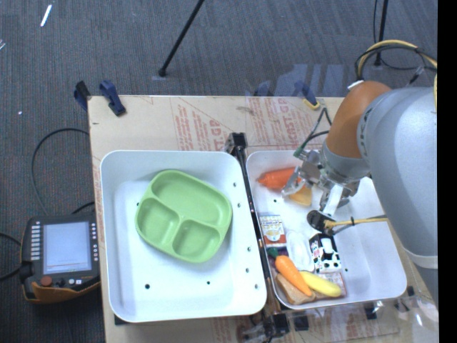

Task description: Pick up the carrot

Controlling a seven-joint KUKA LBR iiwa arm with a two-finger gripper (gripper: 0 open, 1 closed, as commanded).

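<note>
An orange carrot [291, 271] lies near the front of the right bin [378, 263], resting against a slice of bread [291, 291] and a yellow banana [321, 285]. Further back in the same bin lies a tapered orange-red piece [274, 179], which may be another carrot. My gripper [301, 181] is low over the back of the right bin, right beside that orange-red piece and just above a yellow wedge [303, 196]. I see nothing clearly held in it. The front carrot is well apart from the gripper.
A green divided plate [184, 216] sits in the left bin [121, 277]. The right bin also holds a small printed carton [273, 229] and a cow-patterned milk carton [325, 254]. The bins' shared wall [251, 206] runs just left of these items.
</note>
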